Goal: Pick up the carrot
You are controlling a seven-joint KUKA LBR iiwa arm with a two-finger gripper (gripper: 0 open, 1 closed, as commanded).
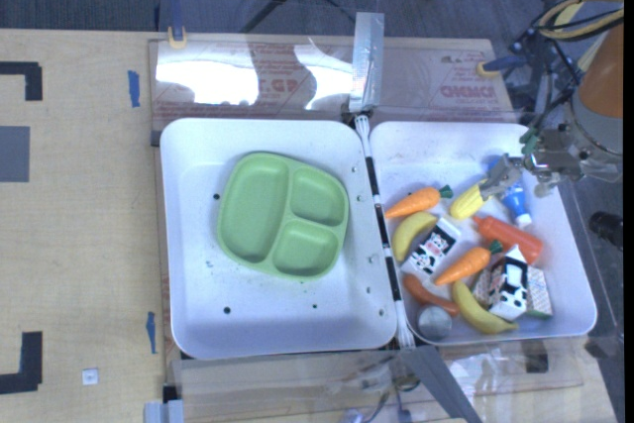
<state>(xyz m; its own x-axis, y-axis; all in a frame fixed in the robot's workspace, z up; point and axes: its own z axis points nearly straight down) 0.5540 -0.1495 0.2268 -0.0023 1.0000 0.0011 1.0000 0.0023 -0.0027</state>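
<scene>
Two orange carrots with green tips lie in the right bin (570,243). One carrot (413,202) is near the bin's left wall, and the other carrot (464,264) is in the middle among other toys. My gripper (495,179) reaches in from the right over the bin's upper part. It hovers just right of a small yellow piece (466,201) and stands open with nothing between its fingers. The nearer carrot is a hand's width to its left and the other lies below it.
The right bin also holds two bananas (409,235) (478,310), two cow-print cartons (433,248) (512,287), a blue-capped bottle (516,205), a red-orange piece (511,235) and a grey ball (433,320). A green divided plate (282,213) lies in the left bin (188,163).
</scene>
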